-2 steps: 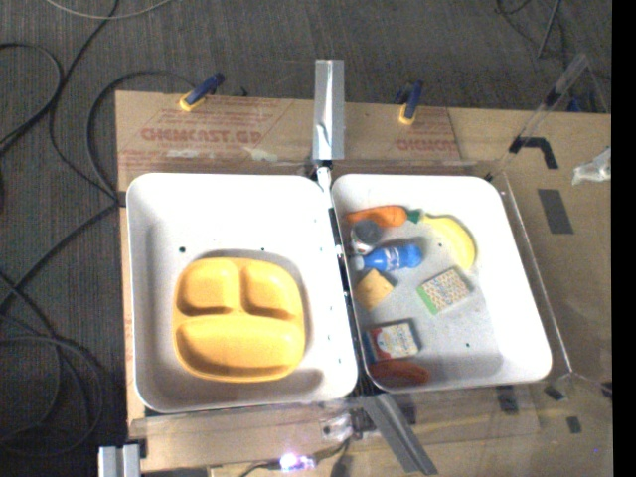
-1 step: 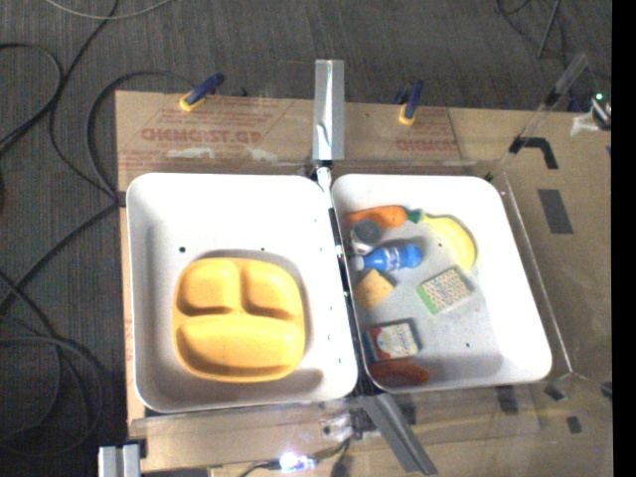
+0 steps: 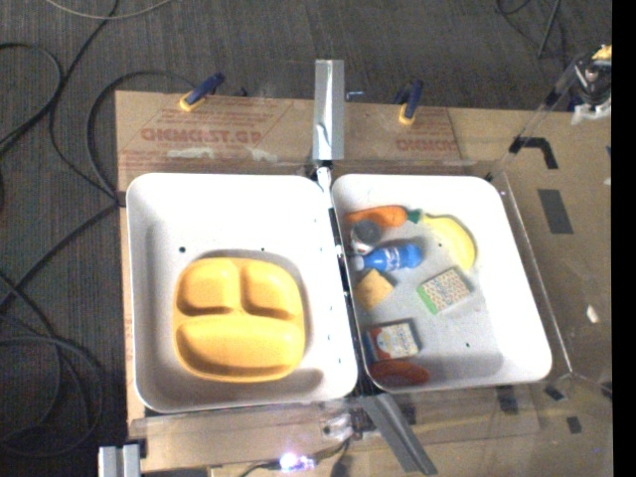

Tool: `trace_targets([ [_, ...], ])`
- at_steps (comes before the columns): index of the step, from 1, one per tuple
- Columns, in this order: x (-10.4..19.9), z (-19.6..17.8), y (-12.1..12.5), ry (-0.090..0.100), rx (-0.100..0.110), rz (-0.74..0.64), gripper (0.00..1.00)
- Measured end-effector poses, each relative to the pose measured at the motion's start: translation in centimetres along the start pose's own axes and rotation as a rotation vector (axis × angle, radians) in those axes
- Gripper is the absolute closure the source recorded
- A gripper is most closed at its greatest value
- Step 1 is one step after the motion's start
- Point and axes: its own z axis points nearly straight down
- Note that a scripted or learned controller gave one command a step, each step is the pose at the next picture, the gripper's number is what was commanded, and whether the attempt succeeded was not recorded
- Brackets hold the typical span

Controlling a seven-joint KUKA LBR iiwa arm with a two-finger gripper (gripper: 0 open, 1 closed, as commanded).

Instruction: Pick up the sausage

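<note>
The sausage (image 3: 401, 373) is a short reddish-brown piece lying flat at the near edge of the right bin (image 3: 517, 296), close to the front wall. Just behind it sits a small red box with a pale label (image 3: 395, 340), nearly touching it. Nothing covers the sausage from above.
The right bin also holds an orange carrot (image 3: 383, 215), a grey item (image 3: 368, 232), a blue bottle (image 3: 390, 258), a yellow fruit (image 3: 454, 239), a tan block (image 3: 374, 289) and a patterned card (image 3: 444, 290). A yellow divided plate (image 3: 238, 316) lies in the left bin (image 3: 149, 227).
</note>
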Motion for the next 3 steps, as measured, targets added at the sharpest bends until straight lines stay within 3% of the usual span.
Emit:
trace_targets([
  [1,-0.1,-1.0,0.2,-0.005,-0.007,0.001,1.00],
  [2,-8.6,10.2,-1.8,-0.001,0.002,-0.007,1.00],
  [3,-8.5,10.2,-1.9,0.000,0.003,-0.009,0.00],
])
